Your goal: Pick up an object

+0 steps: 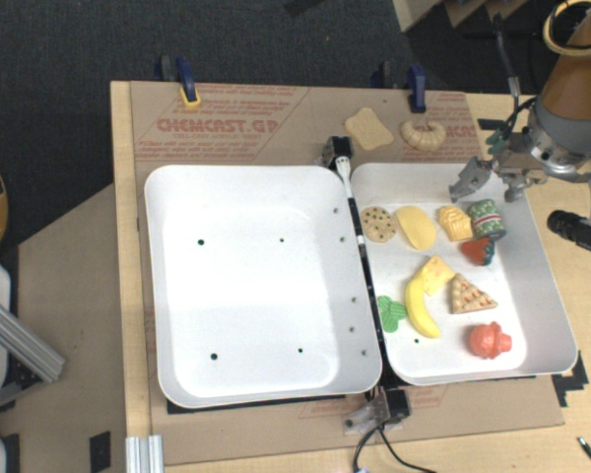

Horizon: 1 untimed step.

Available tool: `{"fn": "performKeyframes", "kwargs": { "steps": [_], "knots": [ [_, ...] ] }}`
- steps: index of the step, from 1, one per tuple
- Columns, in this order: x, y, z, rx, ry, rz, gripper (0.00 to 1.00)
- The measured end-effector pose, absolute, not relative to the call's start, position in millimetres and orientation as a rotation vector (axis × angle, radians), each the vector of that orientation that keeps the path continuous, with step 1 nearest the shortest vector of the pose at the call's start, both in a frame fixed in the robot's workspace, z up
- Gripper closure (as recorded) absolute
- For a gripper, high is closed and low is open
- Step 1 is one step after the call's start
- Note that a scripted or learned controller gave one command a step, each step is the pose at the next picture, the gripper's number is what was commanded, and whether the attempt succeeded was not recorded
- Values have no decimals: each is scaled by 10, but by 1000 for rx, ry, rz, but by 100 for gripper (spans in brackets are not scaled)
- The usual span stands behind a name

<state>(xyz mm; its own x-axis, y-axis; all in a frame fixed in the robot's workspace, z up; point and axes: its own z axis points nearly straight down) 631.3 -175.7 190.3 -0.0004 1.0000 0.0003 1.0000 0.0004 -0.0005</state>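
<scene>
You see the gripper (492, 178) fingers spread wide above the right bin's (552, 294) far rim, pinching nothing; the arm (574, 97) is cut off at the frame edge.

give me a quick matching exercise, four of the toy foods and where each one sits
Column one:
1. banana
2. cookie
3. red tomato
4. bread slice

Column two:
a. on the cardboard behind the bins, outside both
b. near front corner of the right bin
c. back of the right bin, close to the divide between the bins
d. middle of the right bin, beside the pizza slice

Pairs: 1-d, 2-c, 3-b, 4-a
</scene>
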Motion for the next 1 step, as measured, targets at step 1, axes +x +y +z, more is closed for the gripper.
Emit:
{"fn": "performKeyframes", "kwargs": {
  "steps": [1],
  "knots": [
    [6648,-1135,1021,-2210,-2225,2,0]
  ]
}}
